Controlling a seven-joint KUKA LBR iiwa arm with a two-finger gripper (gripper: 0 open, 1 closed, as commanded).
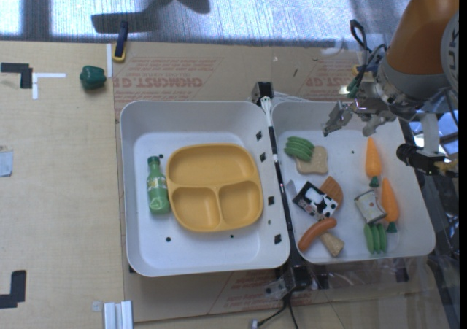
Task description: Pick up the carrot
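- Pincer (pixel 355 117) hangs over the back edge of the right bin (pixel 417 246), two dark fingers spread apart, nothing between them: released.
- Carrot (pixel 373 157) lies just in front of the pincer and slightly to the view's right, roughly lengthwise front to back, green top toward the front. Not touching the pincer.
- A second carrot (pixel 390 200) lies further forward, close against a small carton (pixel 370 207). Either could serve; the nearer one is the less crowded.
- Step in hand, as judged: approach, before descent. Grasp not yet made.
- Next move calls for a short shift over the nearer carrot, fingers set across its narrow width, then a straight drop.
- Room: open white floor on both sides of the nearer carrot. Bread slice (pixel 314 163) and green vegetable (pixel 299 147) sit well apart, toward the divider.
- Edges: bin's back wall is close behind the pincer; the right wall runs near the carrot, so the outer finger has less margin there.
- Left bin (pixel 139 240) holds a yellow tray (pixel 214 186) and a green bottle (pixel 157 185), clear of the path.
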